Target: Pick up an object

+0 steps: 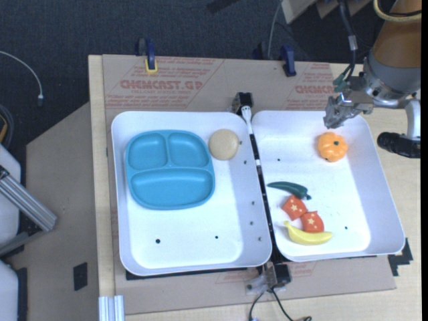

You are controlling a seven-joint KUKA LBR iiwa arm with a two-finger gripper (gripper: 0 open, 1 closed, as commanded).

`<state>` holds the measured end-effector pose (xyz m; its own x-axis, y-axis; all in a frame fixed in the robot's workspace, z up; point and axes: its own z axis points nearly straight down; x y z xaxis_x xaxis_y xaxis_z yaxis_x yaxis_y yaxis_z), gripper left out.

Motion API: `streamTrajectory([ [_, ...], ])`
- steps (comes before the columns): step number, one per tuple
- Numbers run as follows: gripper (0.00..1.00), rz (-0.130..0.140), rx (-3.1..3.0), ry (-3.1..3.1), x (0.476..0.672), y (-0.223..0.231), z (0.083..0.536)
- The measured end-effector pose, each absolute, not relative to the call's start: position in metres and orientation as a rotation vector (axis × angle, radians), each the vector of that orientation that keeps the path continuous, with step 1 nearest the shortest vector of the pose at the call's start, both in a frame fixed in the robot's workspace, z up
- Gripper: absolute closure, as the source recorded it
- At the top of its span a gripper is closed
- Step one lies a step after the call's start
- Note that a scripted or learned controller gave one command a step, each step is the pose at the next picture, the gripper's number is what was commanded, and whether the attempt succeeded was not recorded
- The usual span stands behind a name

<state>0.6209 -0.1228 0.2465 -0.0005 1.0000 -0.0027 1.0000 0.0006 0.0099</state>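
Two shallow white bins sit side by side on the table [200, 79], and we take them largest thing first. The left bin [187, 246] carries a blue divided plate [170, 169] toward its nine o'clock side, with a beige ball [224, 144] touching or just beside the plate's rim at about two o'clock. The right bin [374, 199] holds the smaller toys: a small orange pumpkin [332, 146] near its twelve o'clock edge, then, well apart toward six o'clock, a green pepper [289, 188], two red pieces with pale star marks [302, 214] just below it, and a yellow banana [307, 236] lowest of all, close against the red pieces.

The gripper [338, 114] hangs just above the pumpkin, at the pumpkin's twelve o'clock, apart from it. We cannot tell whether it is spread or closed; its tip is dark and too small to read, and nothing shows in its grasp.

We judge the step in hand to be the approach: the arm is lined up over the right bin's far end, and the pumpkin looks the likely target. Nothing is picked up yet. The next move, as we see it, calls for a short descent toward six o'clock to centre on the pumpkin, straddling its round body, since a rounded toy may roll or squirt sideways under an off-centre pinch.
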Motion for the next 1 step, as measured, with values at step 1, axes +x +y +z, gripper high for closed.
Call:
streamTrajectory([
  [1, 1.00, 0.006, 2.216, 2.218, 0.6221, -0.1230, 0.2797],
])
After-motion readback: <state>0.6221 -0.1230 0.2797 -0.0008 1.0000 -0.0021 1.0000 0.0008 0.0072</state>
